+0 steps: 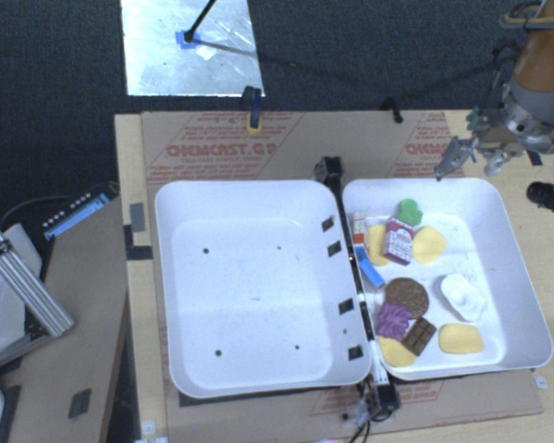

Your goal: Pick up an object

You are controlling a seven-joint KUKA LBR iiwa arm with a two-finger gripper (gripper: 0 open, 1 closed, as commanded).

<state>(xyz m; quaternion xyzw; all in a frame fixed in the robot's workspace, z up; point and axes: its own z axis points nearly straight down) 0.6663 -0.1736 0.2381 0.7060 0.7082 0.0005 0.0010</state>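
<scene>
Camera view: round brown cookie (pixel 407 294), flat.

Heads up, you only get part of the grey arm with the orange band (pixel 536 73): the right edge of the frame chops it off above the wrist. Its two-finger gripper (pixel 470 157) is small and smeary up there, so you can't tell how it's set. In the right-hand shallow white bin (pixel 510 250), the purple crinkly piece (pixel 391 319) tucks partly under the round brown cookie-like disc (pixel 407 294). The pale yellow lump (pixel 396 351) is half covered by the dark brown chocolate-bar block (pixel 418 334). The print on the small red-and-white packet (pixel 399 241) is too tiny to read. The silver metal rail (pixel 23 289) runs off the left edge.
</scene>
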